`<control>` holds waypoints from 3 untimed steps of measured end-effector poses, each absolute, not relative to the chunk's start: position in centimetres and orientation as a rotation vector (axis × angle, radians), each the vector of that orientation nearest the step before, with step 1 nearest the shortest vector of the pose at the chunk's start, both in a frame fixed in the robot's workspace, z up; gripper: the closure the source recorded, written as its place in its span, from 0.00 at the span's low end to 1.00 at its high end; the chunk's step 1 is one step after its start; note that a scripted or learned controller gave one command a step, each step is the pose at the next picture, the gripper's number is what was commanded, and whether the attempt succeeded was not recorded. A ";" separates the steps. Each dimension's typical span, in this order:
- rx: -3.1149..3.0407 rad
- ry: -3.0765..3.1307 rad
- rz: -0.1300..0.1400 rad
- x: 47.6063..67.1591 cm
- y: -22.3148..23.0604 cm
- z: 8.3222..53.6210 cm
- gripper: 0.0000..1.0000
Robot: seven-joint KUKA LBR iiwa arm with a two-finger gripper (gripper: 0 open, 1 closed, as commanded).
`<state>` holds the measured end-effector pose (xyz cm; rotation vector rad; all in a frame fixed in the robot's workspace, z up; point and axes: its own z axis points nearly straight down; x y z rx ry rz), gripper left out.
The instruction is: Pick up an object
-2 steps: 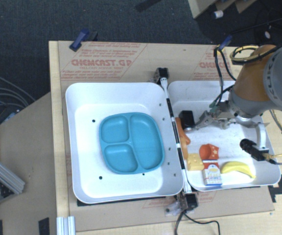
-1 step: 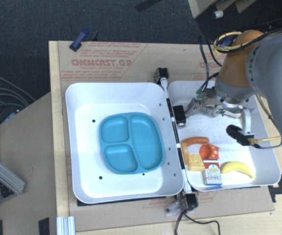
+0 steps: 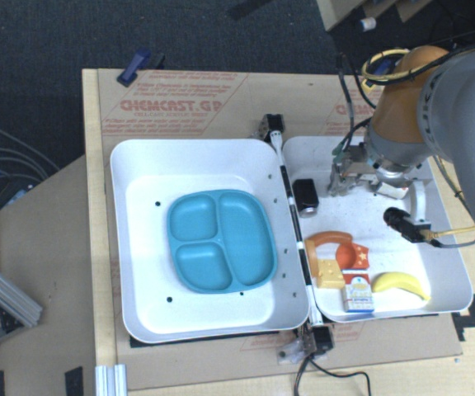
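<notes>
Over the right bin (image 3: 349,221), the claw (image 3: 346,176) hangs low, and I cannot tell if it is clenched or released. Things lie loose there so it can grab one: a small black box (image 3: 305,195) just beside it, a banana (image 3: 399,284) farther off.

A small black block (image 3: 305,195) lies flat by the left wall of the right bin (image 3: 355,211). Nearer the front are an orange curved piece (image 3: 330,240), a red piece (image 3: 357,256) touching it, and a tan block (image 3: 328,274) just below. A little white and blue box (image 3: 358,296) and a yellow banana (image 3: 400,284) lie side by side at the front. A blue plate (image 3: 221,239) with three parts lies flat in the left bin (image 3: 138,246).
</notes>
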<state>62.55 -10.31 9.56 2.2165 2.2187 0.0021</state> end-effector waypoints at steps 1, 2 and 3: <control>2.217 2.219 0.002 62.5 -10.3 9.6 0.00; 2.224 2.223 -0.002 54.4 -10.3 8.4 0.00; 2.220 2.222 0.001 61.5 -10.1 8.5 0.00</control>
